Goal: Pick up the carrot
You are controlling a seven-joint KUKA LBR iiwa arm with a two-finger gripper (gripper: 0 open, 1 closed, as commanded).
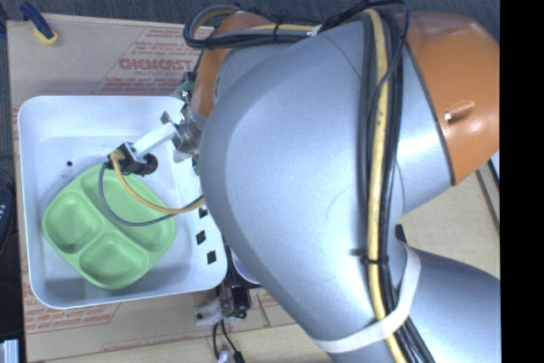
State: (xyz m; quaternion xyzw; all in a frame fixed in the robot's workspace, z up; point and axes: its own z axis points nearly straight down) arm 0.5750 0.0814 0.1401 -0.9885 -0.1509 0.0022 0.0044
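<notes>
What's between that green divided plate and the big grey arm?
In the camera view, looped yellow and grey cables cross the green plate toward the arm, over the white bin's wall.

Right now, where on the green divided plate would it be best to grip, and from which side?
The green divided plate lies flat, so only its raised rim offers an edge. Probably take the upper-left rim, coming straight down, one of the jaws inside the compartment and one outside. The bin floor is bare beside that part, while cables cross the right side.
</notes>
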